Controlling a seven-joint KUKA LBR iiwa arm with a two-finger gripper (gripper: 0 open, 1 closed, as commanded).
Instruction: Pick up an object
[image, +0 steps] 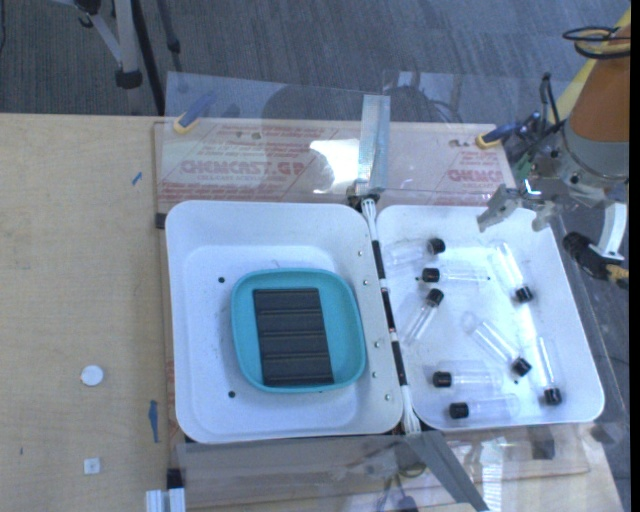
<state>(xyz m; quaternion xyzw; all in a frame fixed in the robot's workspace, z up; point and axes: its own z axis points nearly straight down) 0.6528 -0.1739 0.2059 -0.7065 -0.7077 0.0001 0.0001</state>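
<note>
- The right bin (585, 390) has many small clear tubes with black caps lying flat in it. They are spread about, some near each other, some apart.
- One clear tube (419, 314) lies near the left wall of that bin, with its black cap at the far end.
- The tubes look light and stiff. I think they are smooth and slippery, so they could roll or slide away when pushed.
- A good place to take hold is across the middle of a tube, from both long sides. A tube that lies apart from the rest would be easier.
- The pincer (519, 205) hangs over the far edge of the right bin, near its far right corner. Its two fingers look spread apart with nothing between them, but the view is a bit blurry there.
- The left bin (190, 300) holds a teal tray (246, 300) with a dark ridged block (292, 337) lying in it.
- Both bins are shallow, white and smooth. They sit side by side on a tan tabletop (70, 250).
- A small white disc (92, 376) lies on the tabletop, well to the left of the bins.
- Beyond the tabletop, the floor is grey.
</note>
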